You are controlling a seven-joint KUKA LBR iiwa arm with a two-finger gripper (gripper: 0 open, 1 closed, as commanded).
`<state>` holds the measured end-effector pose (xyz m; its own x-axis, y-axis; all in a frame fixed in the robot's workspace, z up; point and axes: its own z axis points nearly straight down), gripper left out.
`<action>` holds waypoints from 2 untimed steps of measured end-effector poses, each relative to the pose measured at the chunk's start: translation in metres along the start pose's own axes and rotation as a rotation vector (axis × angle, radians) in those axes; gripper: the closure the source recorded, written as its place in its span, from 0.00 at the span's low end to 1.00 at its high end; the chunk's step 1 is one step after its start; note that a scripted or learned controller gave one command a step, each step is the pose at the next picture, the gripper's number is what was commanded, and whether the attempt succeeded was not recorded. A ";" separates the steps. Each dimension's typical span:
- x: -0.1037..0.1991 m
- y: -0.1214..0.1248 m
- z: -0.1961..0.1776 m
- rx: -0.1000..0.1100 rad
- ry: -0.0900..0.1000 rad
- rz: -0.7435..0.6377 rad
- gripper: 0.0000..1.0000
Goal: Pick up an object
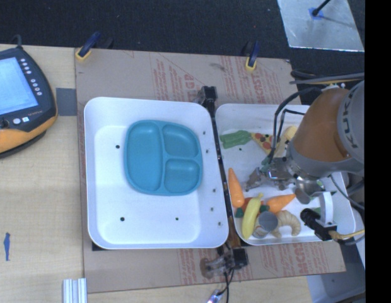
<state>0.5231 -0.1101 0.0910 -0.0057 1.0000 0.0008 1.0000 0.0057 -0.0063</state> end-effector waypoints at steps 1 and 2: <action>0.006 0.060 -0.001 -0.003 -0.001 0.001 0.00; 0.004 0.059 -0.011 0.000 -0.002 -0.001 1.00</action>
<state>0.5824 -0.1054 0.1018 -0.0069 1.0000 -0.0012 1.0000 0.0069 -0.0061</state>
